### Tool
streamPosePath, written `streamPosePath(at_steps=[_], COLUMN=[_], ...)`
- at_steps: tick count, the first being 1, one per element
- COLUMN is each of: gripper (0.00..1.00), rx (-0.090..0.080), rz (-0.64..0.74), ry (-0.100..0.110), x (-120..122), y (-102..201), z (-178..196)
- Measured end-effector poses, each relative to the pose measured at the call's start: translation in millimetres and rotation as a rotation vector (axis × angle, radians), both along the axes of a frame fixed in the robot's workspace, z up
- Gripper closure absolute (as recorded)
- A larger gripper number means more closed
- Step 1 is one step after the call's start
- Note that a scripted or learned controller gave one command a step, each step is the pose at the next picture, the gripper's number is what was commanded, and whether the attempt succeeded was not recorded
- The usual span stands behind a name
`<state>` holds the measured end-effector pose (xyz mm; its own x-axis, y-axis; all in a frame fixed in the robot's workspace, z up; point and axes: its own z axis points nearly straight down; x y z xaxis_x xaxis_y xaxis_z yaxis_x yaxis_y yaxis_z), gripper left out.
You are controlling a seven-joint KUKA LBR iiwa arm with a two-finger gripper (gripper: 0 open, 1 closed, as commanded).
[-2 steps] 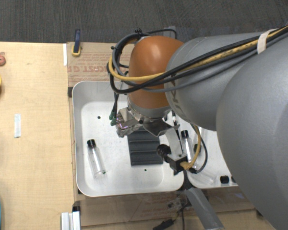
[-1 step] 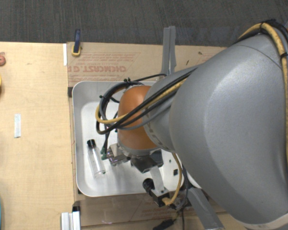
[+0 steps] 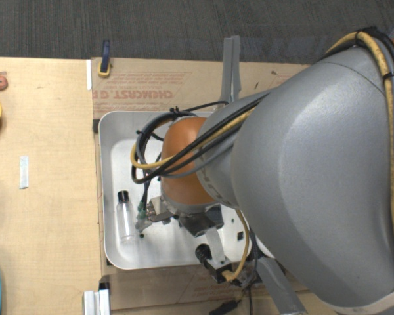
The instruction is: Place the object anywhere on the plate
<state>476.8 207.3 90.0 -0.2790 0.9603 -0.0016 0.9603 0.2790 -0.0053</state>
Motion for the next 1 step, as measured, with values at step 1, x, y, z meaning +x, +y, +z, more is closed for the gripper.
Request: streamPosePath(at_steps=[1], gripper=[0.0], rx=[0.0], rz=[0.026], ry=[-0.002], x=[57.9], y=[-20.9], z=[109.9])
